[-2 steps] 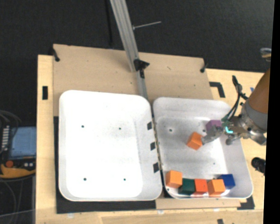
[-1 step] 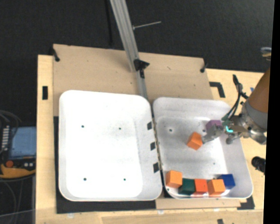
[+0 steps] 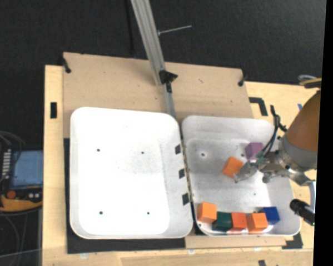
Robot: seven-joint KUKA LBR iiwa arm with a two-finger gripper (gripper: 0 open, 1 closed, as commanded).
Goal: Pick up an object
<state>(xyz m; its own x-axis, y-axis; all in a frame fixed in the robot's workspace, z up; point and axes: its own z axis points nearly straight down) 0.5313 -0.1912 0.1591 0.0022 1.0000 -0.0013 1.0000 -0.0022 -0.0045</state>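
The claw (image 3: 247, 171) hung low inside the right bin (image 3: 211, 129), reaching in from the right edge under the grey wrist and the orange band of the arm (image 3: 303, 131). Whether its fingers stood apart or together could not be told; they were a small grey blur. Just beyond its tip, to the left and touching or nearly touching it, lay an orange block (image 3: 231, 167), tilted so that its longer side ran roughly up and down the view, leaning a little to the right at the top. Nothing showed the block between the fingers, so it could not be counted as held. A purple block (image 3: 254, 149) sat just above the claw, close enough to be knocked. To do this step well, the claw would likely need to centre over the orange block, turn so that the fingers closed across its short sides, not along its long axis, and descend straight without brushing the purple neighbour. Well below the claw, along the near wall of the bin, a row stood packed together: another orange block (image 3: 208, 212), a green block (image 3: 223, 221), two more orange ones and a blue block (image 3: 271, 214). The left bin (image 3: 125, 172) lay far to the claw's left on the surface (image 3: 159, 68).
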